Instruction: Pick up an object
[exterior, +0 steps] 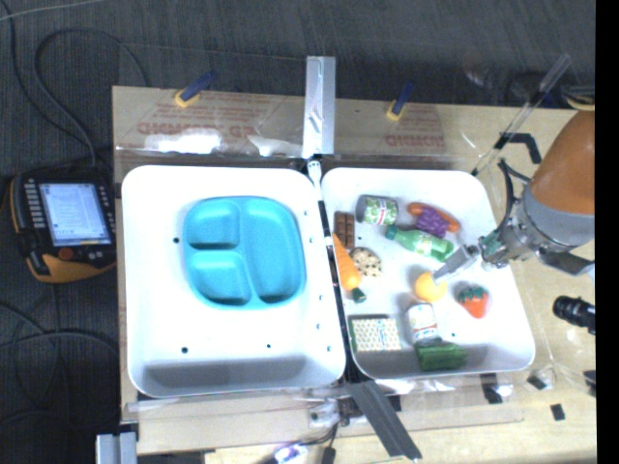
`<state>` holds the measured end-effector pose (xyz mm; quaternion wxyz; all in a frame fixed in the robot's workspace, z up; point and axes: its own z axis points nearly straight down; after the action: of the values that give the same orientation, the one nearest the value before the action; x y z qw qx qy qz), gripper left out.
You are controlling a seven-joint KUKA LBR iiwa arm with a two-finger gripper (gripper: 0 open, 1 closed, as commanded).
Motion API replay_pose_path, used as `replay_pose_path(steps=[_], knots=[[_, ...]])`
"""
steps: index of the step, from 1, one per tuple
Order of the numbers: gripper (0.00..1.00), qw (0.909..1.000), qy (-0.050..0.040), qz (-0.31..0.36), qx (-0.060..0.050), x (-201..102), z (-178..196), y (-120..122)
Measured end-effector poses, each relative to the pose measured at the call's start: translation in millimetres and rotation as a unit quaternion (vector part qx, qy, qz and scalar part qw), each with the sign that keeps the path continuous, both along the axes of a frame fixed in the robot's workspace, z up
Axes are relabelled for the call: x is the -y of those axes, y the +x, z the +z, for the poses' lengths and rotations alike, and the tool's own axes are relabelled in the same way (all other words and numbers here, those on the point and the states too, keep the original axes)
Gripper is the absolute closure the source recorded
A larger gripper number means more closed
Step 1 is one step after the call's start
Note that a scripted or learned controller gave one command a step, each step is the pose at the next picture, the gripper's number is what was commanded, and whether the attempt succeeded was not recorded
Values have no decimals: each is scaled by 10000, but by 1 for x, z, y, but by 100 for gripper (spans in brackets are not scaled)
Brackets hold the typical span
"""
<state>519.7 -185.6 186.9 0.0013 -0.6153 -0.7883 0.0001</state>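
Green bottle point(420, 242) lies slanting lower-right toward the pincer point(447, 269), whose grip is unclear.

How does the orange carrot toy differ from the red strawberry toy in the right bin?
The orange carrot toy is long and narrow; the red strawberry toy is short and rounded. The carrot lies at the right white bin's left wall, the strawberry near its right side. The strawberry shows a green top. Both lie untouched in the same bin.
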Motion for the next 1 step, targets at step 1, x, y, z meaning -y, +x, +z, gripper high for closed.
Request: replay_pose_path(steps=[1], knots=[[0,10000,-17,-62,-5,-7,-45,15]])
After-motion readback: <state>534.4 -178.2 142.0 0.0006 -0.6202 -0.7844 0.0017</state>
